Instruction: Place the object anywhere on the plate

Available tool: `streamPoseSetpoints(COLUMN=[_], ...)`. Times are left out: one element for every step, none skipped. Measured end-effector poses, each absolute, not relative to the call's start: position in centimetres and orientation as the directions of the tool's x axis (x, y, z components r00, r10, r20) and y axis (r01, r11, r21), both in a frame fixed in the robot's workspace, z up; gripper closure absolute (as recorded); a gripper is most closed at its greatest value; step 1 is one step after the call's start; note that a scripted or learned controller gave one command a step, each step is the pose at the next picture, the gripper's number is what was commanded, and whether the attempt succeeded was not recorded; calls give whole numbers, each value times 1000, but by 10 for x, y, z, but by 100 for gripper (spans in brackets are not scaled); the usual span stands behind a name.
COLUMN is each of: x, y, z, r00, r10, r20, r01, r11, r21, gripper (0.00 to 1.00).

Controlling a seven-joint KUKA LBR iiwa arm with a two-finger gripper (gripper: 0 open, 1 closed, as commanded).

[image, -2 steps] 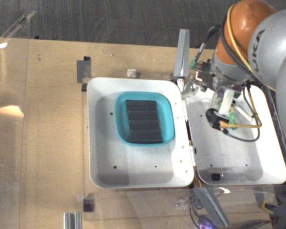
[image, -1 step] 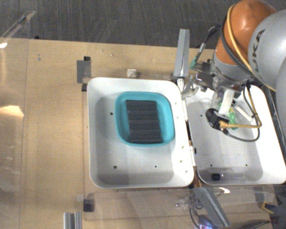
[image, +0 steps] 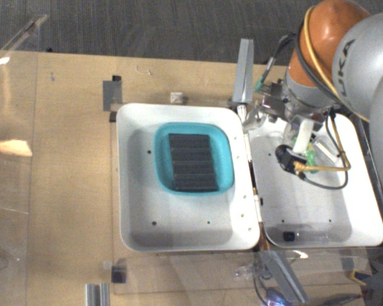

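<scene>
Object location: You will find the dark ribbed slab [image: 191,163] lying flat on the teal plate [image: 225,146], near its middle, with plate rim showing on all four sides.
Plate location: It sits in the left bin [image: 134,222], toward the back wall and well apart from the front wall.
Arm: The arm [image: 364,50] reaches in over the right bin [image: 345,222].
Gripper: The gripper [image: 260,112] hangs over the back left corner of the right bin, just beside the wall the two bins share, and is apart from the slab.
Claw state: You cannot tell from this slant whether it is wide or narrow. Nothing is seen held in it.
Task standing: In my judgement the slab is placed, as it rests wholly within the plate.
Handling, weight: It looks light, being a thin, low piece.
Handling, stiffness: The ribs run across its width. It is probably rubbery or foam-like with some give, though this is unconfirmed.
Handling, grip: A matt, ribbed face should not be slippery, and I judge it not fragile.
Where to take hold: Should you need to lift it, close across the two long edges at mid-length.
Risk: The slab lies low inside the raised plate rim, so an edge grasp could foul the rim or shift the plate.
Other item: A small dark thing [image: 288,236] sits at the right bin's front wall and is too small to identify.
</scene>
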State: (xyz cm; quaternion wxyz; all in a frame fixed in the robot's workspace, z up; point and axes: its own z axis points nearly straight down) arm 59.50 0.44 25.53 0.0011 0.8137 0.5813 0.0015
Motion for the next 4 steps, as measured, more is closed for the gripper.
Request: streamPoseSetpoints(x=[595, 595, 595, 595], y=[4, 4, 4, 4], z=[255, 255, 255, 255], r00=[324, 324, 324, 324], r10=[946, 946, 946, 946], r20=[1, 1, 1, 1], r01=[946, 946, 946, 946], r11=[-324, -324, -324, -324], r21=[4, 4, 4, 4], gripper=[0, 0, 0, 0])
